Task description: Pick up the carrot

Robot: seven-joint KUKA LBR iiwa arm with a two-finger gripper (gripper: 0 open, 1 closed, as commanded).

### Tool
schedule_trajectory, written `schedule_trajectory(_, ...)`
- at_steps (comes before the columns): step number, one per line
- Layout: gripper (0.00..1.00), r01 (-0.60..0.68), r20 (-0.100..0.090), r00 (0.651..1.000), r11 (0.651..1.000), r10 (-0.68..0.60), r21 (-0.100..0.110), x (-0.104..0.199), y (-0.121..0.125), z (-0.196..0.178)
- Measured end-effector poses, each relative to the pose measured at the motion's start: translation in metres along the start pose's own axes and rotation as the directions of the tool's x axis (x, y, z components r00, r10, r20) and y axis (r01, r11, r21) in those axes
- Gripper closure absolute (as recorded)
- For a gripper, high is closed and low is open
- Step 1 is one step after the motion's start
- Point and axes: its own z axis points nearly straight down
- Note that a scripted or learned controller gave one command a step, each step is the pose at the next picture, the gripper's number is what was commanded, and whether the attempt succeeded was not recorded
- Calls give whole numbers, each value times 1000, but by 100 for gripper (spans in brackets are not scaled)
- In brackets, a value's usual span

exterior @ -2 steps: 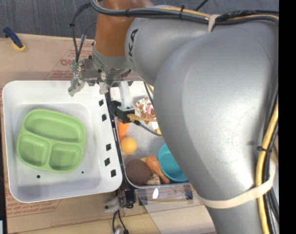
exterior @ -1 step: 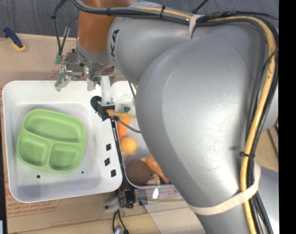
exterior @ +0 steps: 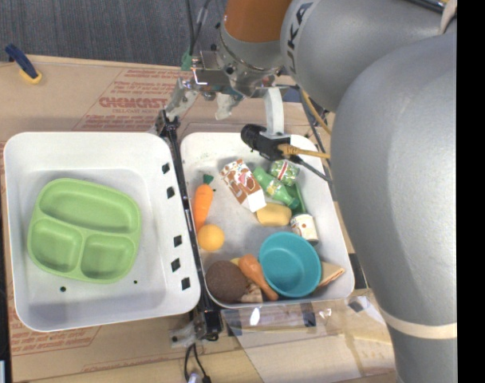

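The carrot point(exterior: 203, 201) is seen lying in the right bin point(exterior: 332, 206), near its left wall, just above an orange ball point(exterior: 211, 238). The claw point(exterior: 226, 94) is positioned above the bin's far edge; its state cannot be told.
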Motion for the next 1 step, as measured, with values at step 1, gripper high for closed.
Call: schedule_trajectory(1,0,189,-8,982,982,-189,18,9,-64,112)
